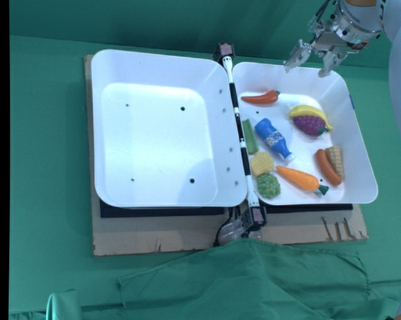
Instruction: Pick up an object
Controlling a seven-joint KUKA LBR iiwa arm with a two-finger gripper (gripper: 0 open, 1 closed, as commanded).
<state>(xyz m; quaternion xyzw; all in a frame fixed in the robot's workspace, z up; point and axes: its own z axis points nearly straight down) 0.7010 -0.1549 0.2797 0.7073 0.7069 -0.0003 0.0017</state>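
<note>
Scanning left to right across the bench:
Left bin (161, 65): white, shallow, a few dark dots on its floor.
Divider (238, 131): black-and-white bar between the two bins.
Right bin (360, 169): white, holds all the toy food.
Far row: red chili pepper (261, 98) at left; yellow banana (309, 112) touching purple grapes (309, 125) at right.
Middle: green stick (249, 137) just beside the divider; blue bottle (273, 138) lying tilted next to it.
Near row: yellow corn piece (261, 163), green broccoli-like piece (268, 185), orange carrot (300, 178), red sausage (327, 167) against a waffle cone (335, 161).
Gripper (314, 59): above the right bin's far rim, fingers apart, nothing between them.
</note>
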